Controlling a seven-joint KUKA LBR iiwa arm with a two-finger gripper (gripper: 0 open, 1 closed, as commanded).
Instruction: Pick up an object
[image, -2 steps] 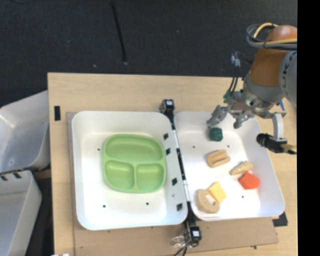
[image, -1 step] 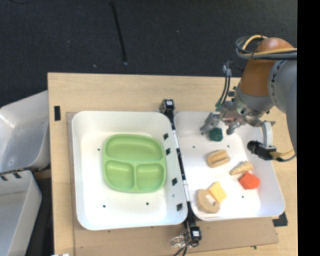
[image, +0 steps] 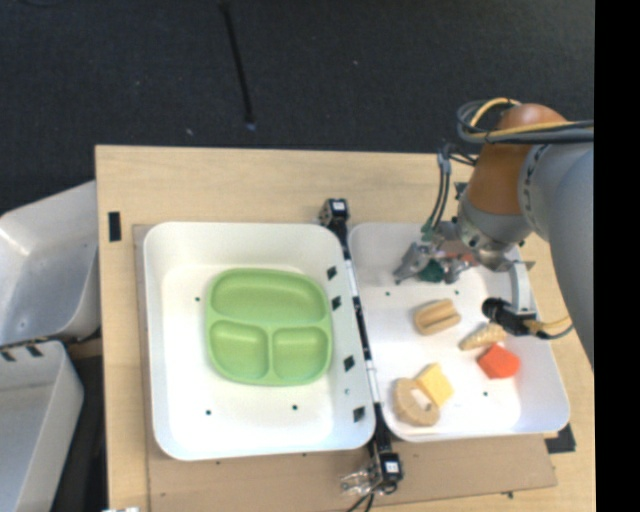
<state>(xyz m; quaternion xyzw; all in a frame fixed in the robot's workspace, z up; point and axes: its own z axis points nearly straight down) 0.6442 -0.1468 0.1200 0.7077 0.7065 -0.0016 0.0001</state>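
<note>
Nearest the camera, at the near edge of the right bin (image: 545, 405), a round tan piece (image: 413, 403) lies touching a yellow block (image: 436, 382), the two bunched together as loose pickings. An orange block (image: 499, 362) rests near the bin's right edge, just beside a pale wedge (image: 478, 338), and a tan loaf-shaped piece (image: 437, 316) lies near the middle. The gripper (image: 432, 262) hangs low by the far edge of this bin, over something small and green that is probably an object, though it is too blurred to name. I cannot tell how the gripper stands or whether it has anything. The left bin (image: 165, 400) carries a green divided plate (image: 268, 325) at its centre, well apart from the candidates.
</note>
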